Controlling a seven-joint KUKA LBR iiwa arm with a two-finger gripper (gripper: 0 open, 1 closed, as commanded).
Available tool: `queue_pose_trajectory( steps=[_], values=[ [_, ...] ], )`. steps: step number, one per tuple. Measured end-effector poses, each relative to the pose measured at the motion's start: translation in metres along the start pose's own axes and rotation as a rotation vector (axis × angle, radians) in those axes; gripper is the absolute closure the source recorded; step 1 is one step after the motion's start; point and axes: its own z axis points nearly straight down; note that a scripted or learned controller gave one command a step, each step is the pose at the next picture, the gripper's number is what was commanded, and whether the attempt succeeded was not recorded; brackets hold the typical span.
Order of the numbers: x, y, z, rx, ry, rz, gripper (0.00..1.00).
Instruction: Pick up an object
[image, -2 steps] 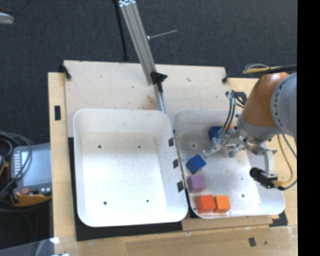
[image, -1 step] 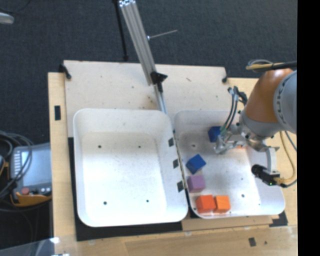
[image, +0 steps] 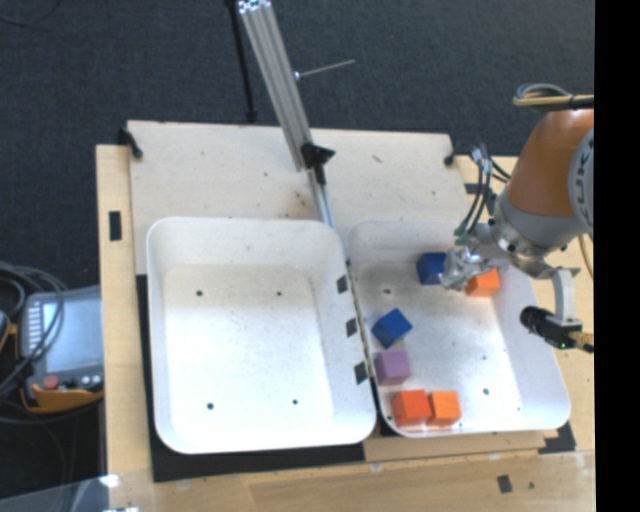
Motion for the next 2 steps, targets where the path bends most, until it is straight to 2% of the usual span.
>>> queue_pose_trajectory(
  steps=[1, 2],
  values=[
    [-0.001, 0.001, -0.014, 0.005, 0.001, -0.001, 1.0],
    [0.05, -0.011, -0.03, 0.006, 0.004, -0.004, 1.0]
  ],
)
